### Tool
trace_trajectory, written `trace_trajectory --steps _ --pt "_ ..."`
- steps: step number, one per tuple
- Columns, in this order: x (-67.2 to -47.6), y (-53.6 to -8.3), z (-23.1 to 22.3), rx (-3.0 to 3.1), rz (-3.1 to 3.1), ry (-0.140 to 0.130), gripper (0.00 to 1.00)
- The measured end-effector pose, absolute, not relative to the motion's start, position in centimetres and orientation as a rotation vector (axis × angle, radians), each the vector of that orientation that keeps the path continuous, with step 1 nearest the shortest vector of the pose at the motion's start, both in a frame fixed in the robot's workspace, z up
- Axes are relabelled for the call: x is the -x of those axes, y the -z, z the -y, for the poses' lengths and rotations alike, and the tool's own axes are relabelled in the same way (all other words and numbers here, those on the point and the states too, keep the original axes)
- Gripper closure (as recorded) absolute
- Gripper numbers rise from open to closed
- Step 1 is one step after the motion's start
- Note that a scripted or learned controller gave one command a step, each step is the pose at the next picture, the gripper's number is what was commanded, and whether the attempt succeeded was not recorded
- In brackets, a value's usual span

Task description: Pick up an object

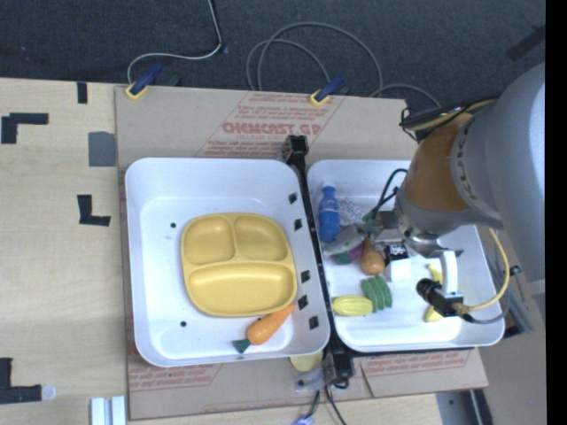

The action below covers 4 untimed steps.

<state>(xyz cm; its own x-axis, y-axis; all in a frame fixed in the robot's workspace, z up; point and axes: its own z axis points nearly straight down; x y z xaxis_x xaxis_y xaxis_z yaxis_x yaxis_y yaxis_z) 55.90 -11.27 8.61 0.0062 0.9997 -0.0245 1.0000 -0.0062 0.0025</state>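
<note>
Nearest: small yellow plastic toy corn cob [352, 306] in right white bin [403, 333], light, rigid, slick, grip mid-body across its short width; can't tell my fingers' [383, 242] state.

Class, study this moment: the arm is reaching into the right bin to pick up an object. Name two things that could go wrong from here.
1. The hand sits among crowded items: the blue bottle, brown onion-like piece, green vegetable and corn. It may nudge neighbours or catch two things at once.
2. The cable trails low over the right bin and could snag.
</note>
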Motion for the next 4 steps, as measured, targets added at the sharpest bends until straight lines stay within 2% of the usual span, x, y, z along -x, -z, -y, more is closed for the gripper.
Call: trace_trajectory --steps 1,2,3,4 --pt "-52.6 -10.0 20.2 -2.231 -2.220 0.000 0.00" --pt "-51.9 -8.4 13.8 -2.218 -2.225 0.000 0.00" --pt "-48.6 -8.7 11.5 -2.216 -2.189 0.002 0.00" --pt "-48.5 -9.6 11.1 -2.220 -2.212 0.002 1.00"
